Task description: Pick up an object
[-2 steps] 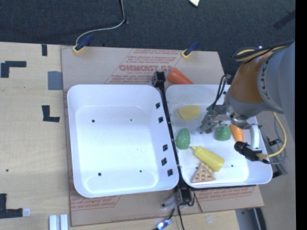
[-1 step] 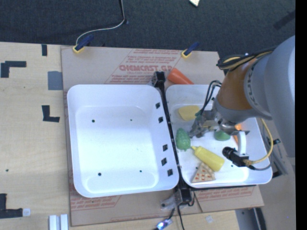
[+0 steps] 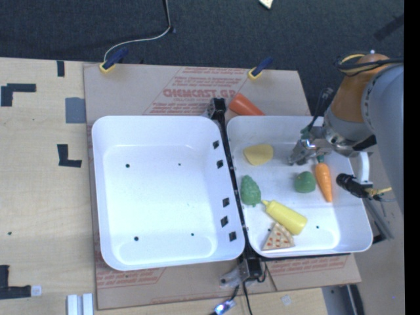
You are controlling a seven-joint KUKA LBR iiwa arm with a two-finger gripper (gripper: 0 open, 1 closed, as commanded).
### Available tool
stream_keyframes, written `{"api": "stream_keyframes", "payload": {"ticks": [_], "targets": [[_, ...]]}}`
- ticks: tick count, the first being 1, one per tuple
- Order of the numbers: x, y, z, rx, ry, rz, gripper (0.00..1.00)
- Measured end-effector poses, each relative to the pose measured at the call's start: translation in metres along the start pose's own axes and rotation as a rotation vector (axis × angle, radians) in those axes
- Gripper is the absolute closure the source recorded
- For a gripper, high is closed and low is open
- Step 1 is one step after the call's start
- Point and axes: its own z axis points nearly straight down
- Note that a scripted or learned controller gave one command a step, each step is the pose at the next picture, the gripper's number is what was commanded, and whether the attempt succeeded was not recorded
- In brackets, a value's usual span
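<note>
The right bin (image 3: 341,241) holds several toy foods: a pale yellow piece (image 3: 258,154), a green leafy piece (image 3: 250,191), a yellow bottle-like piece (image 3: 287,216), a pizza slice (image 3: 278,238), a round green piece (image 3: 304,182) and an orange carrot (image 3: 323,181). My gripper (image 3: 304,152) hangs low over the right bin's upper right part, just above the round green piece and the carrot's top end. Nothing shows between its fingers.
The left bin (image 3: 108,136) lies beside the right one. An orange-red object (image 3: 245,105) rests on the cardboard behind the bins' shared wall. Two clamps (image 3: 113,59) (image 3: 260,67) pin the cardboard's far edge. The arm's grey body (image 3: 380,117) covers the right side.
</note>
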Motion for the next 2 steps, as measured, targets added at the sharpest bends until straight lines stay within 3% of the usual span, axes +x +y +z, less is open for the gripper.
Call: {"api": "stream_keyframes", "payload": {"ticks": [1,2], "targets": [[0.050,-0.005,-0.073,0.006,0.006,-0.006,1.00],[0.060,-0.078,-0.085,0.012,0.006,-0.001,1.00]]}}
